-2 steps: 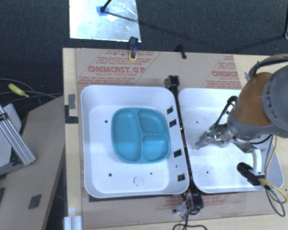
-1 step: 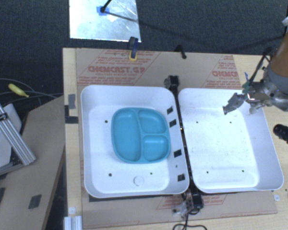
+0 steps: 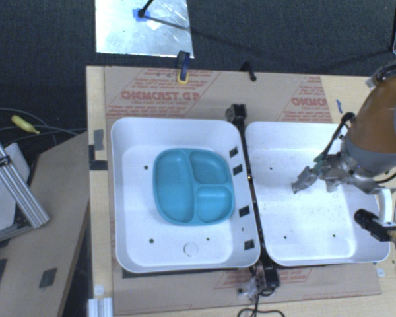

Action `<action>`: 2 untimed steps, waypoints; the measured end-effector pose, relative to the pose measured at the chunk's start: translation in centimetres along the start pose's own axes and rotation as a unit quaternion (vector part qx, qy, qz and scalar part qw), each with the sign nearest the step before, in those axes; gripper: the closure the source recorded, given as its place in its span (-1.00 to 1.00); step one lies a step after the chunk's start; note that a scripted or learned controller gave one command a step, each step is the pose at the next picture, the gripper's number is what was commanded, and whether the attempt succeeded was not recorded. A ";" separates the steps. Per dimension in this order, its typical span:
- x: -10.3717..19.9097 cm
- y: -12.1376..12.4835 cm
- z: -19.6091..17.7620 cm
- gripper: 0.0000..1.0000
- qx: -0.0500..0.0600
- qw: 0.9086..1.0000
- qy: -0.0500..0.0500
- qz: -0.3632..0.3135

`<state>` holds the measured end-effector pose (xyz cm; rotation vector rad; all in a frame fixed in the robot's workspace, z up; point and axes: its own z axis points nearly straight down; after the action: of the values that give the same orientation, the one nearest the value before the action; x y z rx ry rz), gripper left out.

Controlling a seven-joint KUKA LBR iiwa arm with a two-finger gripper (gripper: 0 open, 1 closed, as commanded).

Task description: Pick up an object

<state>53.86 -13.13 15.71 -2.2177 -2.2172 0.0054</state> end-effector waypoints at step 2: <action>1.4 2.8 7.2 -1.00 -0.007 1.000 0.000 -0.005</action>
<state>56.65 -11.74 8.52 -2.2127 -2.2364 -0.0085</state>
